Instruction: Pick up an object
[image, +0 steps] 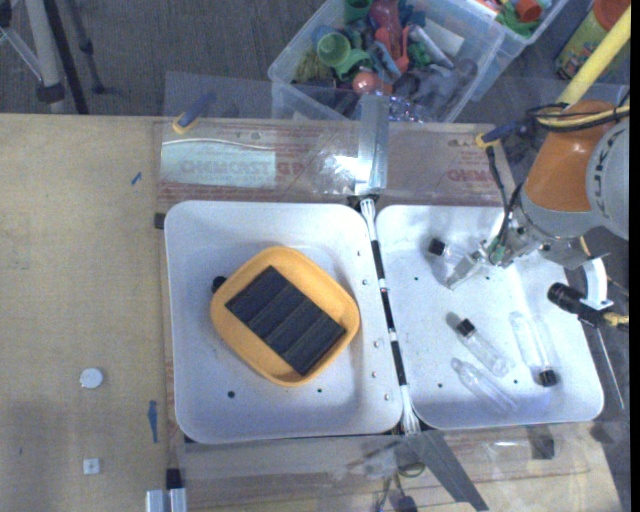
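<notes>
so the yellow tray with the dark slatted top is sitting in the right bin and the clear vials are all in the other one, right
Not quite. The camera view shows the yellow tray with the dark slatted top in the left bin, not the right one. The clear vials lie in the other, right bin, where the gripper reaches in.

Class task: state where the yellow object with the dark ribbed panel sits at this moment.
In the camera view, the yellow object lies in the left bin, near its middle and turned at a slant, across the central divider from the clear vials in the right bin.
</notes>
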